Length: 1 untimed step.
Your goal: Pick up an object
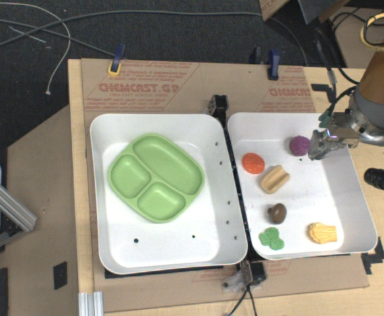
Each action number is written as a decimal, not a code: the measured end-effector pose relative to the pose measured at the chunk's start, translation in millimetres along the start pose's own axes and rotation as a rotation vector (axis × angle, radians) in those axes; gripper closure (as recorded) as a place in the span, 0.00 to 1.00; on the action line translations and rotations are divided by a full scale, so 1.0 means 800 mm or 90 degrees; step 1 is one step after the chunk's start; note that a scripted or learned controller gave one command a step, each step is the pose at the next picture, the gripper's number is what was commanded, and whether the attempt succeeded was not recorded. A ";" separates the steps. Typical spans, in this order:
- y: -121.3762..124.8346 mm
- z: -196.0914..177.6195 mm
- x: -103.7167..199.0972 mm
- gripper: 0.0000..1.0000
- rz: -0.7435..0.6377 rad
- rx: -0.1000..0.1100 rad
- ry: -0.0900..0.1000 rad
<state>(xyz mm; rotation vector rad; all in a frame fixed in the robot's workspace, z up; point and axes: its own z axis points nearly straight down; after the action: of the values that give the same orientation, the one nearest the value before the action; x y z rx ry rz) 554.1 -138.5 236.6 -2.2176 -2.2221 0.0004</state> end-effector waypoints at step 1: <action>0.005 0.008 0.073 1.00 -0.002 0.000 0.001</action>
<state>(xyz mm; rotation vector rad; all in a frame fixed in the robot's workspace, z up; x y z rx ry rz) 558.3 -79.7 230.0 -2.2138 -2.2246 -0.0003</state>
